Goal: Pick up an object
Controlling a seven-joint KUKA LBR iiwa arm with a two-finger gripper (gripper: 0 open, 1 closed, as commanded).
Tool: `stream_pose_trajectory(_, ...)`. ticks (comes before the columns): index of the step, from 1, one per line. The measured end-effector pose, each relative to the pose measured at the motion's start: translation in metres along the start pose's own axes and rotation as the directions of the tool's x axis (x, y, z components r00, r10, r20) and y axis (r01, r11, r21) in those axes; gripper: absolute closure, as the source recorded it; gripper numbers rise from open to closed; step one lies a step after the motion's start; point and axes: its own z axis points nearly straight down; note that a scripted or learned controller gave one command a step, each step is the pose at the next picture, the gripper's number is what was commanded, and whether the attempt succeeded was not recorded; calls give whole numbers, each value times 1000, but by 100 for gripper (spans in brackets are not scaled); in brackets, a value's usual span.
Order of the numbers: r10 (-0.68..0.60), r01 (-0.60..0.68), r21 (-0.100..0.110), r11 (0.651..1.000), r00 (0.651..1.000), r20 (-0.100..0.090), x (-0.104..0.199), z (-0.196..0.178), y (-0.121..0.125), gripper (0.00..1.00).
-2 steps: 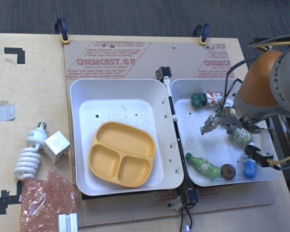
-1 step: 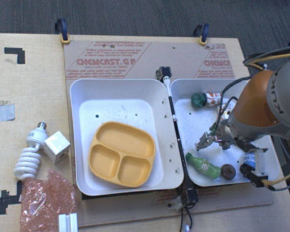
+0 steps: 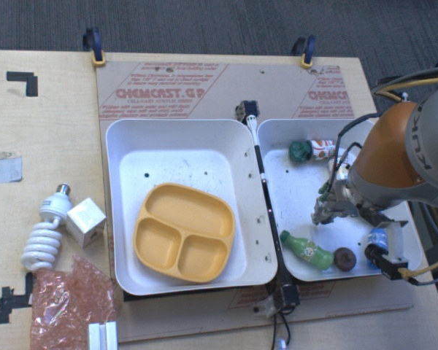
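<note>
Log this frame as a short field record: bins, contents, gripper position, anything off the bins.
left bin: yellow divided tray
right bin: green bottle, dark round object, green-capped bottle near the far wall, blue item partly hidden
gripper: low over the right bin's floor, nothing visibly held
arm: grey, orange band, enters from the right
outside bins, left: spiral light bulb, white cube, pink wrap

One fixed camera above the bench (image 3: 51, 122), slanting down on both white bins (image 3: 177, 131).
</note>
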Motion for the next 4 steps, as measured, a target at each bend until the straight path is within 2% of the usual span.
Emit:
stream_pose_trajectory(1, -6, 6, 1, 1000, 1000, 0, 33, -90, 44, 100)
stream_pose_trajectory(2, -6, 6, 1, 1000, 1000, 0, 33, -90, 44, 0)
stream_pose_trajectory(3, -2, 2, 3, 1000, 1000, -1, 8, 10, 35, 0)
stream_pose_trajectory(4, -1, 1, 1, 1000, 1000, 0, 7, 0, 36, 100)
